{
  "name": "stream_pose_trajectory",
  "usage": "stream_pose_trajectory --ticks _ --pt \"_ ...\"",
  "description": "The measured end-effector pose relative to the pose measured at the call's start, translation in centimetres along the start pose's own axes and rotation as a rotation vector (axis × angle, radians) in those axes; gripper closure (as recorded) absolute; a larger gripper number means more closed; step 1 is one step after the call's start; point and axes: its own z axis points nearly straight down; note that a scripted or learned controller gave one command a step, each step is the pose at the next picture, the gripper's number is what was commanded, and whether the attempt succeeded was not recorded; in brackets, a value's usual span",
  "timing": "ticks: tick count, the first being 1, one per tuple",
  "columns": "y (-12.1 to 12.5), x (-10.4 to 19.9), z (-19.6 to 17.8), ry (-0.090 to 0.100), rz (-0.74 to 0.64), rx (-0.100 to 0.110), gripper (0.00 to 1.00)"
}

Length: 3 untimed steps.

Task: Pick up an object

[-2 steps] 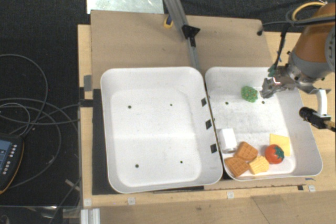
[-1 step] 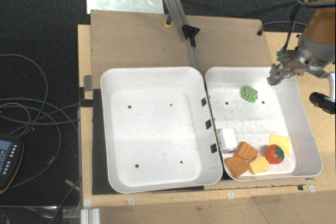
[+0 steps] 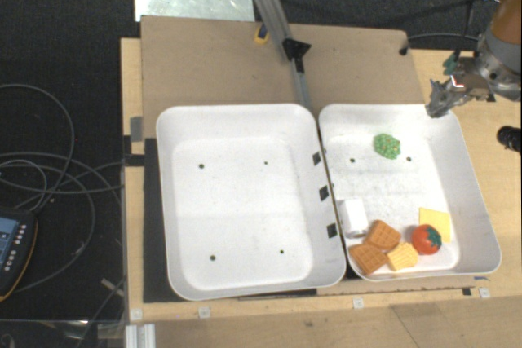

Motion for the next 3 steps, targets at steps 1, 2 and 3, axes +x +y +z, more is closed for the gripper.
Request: stream_pose_trajectory --ticks 1,2,3 --pt "-1.0 4.6 0.3 0.003 -0.002 0.008 1.0" --pt "-1.0 9.4 1.6 0.004 -0.003 0.008 1.0" --pt "-1.1 15.4 2.7 0.005 -0.005 0.009 1.0"
